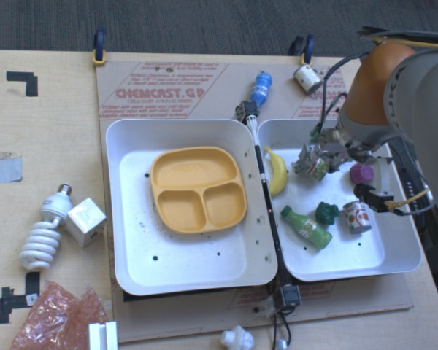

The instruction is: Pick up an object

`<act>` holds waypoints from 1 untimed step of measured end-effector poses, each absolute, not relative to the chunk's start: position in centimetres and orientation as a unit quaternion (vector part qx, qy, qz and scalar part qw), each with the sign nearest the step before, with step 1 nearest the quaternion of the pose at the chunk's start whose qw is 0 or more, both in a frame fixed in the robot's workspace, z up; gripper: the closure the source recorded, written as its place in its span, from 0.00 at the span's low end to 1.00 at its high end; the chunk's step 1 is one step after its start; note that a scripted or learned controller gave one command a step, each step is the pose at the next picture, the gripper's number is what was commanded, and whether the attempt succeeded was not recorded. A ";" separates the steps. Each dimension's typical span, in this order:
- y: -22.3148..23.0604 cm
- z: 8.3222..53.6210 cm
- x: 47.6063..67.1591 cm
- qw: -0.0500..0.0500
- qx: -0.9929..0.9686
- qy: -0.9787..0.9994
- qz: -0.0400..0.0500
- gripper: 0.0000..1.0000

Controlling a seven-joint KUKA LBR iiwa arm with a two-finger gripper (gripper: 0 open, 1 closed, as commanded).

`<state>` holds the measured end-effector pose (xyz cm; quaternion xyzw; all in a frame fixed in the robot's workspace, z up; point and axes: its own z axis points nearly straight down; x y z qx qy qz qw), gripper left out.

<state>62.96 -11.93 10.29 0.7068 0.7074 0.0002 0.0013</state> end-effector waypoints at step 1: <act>-7.1 19.6 65.9 0.001 0.706 0.708 0.000 1.00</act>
